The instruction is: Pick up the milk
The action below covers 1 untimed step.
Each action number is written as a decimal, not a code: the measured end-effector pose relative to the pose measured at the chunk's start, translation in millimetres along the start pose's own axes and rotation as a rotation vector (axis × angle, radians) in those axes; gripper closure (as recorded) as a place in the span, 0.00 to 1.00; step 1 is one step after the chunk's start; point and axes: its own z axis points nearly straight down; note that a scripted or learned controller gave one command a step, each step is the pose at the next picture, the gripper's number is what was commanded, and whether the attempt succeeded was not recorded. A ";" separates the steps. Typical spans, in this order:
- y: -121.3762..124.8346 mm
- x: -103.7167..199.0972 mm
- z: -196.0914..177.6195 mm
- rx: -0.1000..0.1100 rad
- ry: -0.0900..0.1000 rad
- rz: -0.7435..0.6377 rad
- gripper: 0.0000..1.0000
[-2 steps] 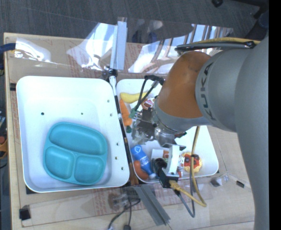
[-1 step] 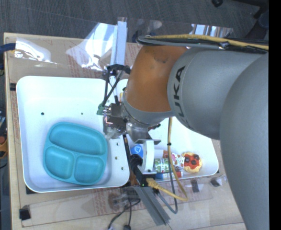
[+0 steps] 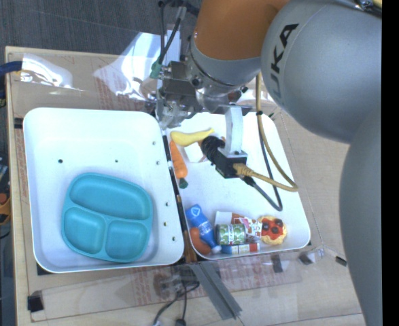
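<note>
A small blue and white container [image 3: 197, 217], which looks like the milk, lies near the front left of the right bin [image 3: 291, 202]. It rests against an orange toy piece [image 3: 200, 238] and a green can [image 3: 230, 233]. My gripper [image 3: 167, 113] hangs at the back of the bench over the divider between the two bins, well behind the milk and apart from it. The arm's bulk hides the back of the right bin.
A yellow banana [image 3: 192, 136] and a carrot [image 3: 179, 160] lie just in front of the gripper. A pizza slice toy [image 3: 272, 229] sits at the front right. The left bin [image 3: 49, 148] holds a blue divided tray [image 3: 107, 216]. A black connector with a cable [image 3: 226, 160] dangles over the right bin.
</note>
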 end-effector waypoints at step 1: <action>-36.8 -102.6 73.8 0.004 -0.002 -0.141 1.00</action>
